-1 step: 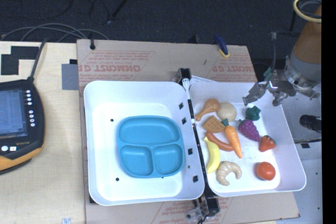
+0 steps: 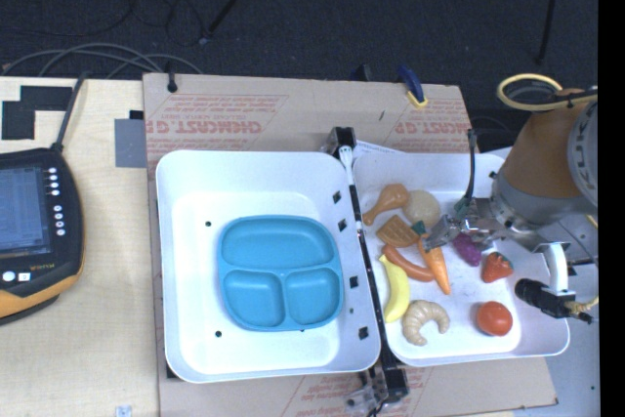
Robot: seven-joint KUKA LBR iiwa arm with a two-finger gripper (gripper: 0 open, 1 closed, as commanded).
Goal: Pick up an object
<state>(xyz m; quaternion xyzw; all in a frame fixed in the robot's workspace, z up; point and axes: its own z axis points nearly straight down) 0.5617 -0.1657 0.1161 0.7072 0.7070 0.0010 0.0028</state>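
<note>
The approach step is judged to be in hand: the gripper (image 2: 451, 231) is lowered in the right bin (image 2: 547, 342) just beside the carrot (image 2: 437, 269) and a purple toy (image 2: 469, 251), nothing is seen held, whether the jaws are open cannot be told, and a closing on one object is needed next.

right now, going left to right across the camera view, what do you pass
teach pendant → left bin → blue divided plate → banana → carrot → strawberry → arm
</note>
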